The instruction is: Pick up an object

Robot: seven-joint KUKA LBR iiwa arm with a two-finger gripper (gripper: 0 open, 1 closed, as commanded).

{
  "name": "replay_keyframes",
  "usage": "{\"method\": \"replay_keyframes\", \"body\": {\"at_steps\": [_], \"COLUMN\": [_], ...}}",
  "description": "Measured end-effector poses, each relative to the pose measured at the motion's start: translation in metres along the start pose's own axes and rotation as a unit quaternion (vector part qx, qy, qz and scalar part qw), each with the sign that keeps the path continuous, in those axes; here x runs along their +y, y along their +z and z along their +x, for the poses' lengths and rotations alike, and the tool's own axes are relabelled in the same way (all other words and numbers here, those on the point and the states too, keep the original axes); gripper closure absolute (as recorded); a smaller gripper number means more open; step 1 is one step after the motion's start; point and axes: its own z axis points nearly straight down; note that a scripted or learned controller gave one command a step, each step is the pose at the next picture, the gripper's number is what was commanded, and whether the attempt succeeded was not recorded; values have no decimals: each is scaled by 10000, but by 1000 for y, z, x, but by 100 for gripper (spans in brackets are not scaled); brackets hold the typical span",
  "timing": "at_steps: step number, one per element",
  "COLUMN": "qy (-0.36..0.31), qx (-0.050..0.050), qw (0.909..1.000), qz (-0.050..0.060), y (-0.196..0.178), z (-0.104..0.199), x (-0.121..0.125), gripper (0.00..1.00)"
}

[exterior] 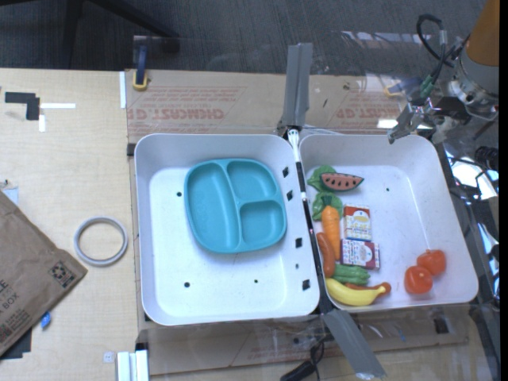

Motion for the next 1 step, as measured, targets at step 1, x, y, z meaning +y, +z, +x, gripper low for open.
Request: {"method": "replay_keyframes", "body": {"at_steps": [1], "qy": [-943], "qx": [1], "qw": [9955], "qz": [-2], "y": [84], "z": [54], "x": [21], "gripper": [0]}}
